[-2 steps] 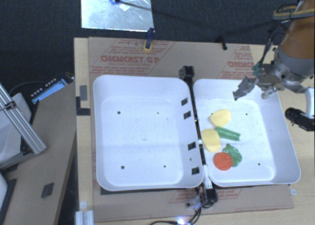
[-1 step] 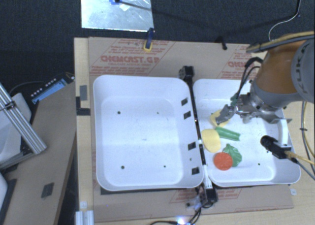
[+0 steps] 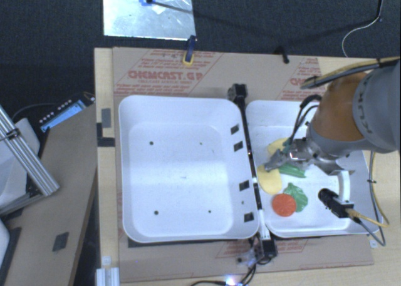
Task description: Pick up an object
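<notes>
Grey arm point(image 3: 376, 106), orange band point(image 3: 338, 112), black cables point(image 3: 305, 112)

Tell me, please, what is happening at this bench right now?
A grey KUKA arm with an orange band reaches in over the right bin, its claw low among small toy-like items: a yellow piece, a green piece, and a red round one with a green leaf. Nothing is visibly held. The left bin sits beside it.
</notes>
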Robot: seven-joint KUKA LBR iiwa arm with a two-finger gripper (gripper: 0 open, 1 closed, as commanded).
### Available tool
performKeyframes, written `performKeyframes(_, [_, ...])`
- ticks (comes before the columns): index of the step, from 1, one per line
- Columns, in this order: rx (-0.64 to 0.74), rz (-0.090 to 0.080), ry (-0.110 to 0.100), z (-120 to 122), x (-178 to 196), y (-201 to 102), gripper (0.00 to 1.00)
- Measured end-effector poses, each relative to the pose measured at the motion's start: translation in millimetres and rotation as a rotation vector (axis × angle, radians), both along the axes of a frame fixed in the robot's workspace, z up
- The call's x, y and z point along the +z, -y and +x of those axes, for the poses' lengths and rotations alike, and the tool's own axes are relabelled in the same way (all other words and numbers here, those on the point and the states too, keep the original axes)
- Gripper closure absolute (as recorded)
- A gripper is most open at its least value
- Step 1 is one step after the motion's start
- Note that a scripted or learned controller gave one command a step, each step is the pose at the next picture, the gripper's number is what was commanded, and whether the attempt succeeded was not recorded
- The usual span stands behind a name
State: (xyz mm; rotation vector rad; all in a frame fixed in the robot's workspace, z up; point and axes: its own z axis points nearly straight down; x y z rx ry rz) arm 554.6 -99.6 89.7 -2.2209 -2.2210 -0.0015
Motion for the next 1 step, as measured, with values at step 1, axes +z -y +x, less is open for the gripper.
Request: performKeyframes(1, [0.005,-0.002,0.007,59.5,-4.5,-2.5,0.0])
